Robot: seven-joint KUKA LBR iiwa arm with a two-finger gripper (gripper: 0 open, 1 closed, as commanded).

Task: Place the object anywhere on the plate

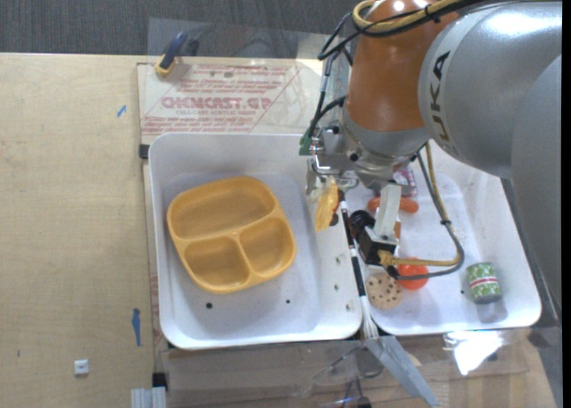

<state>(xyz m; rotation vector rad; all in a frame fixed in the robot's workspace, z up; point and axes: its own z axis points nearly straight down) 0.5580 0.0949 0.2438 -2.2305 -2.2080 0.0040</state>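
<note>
A yellow plate with three compartments lies in the left bin, towards its left side. My gripper hangs over the right edge of that bin, just right of the plate and apart from it. It is shut on a small yellow banana-like object, which hangs down between the fingers above the bin floor. The grey arm with its orange band covers the back of the right bin.
The right bin holds a speckled cookie, an orange-red round fruit, a small green and red can and an orange piece. A printed sheet lies behind the left bin.
</note>
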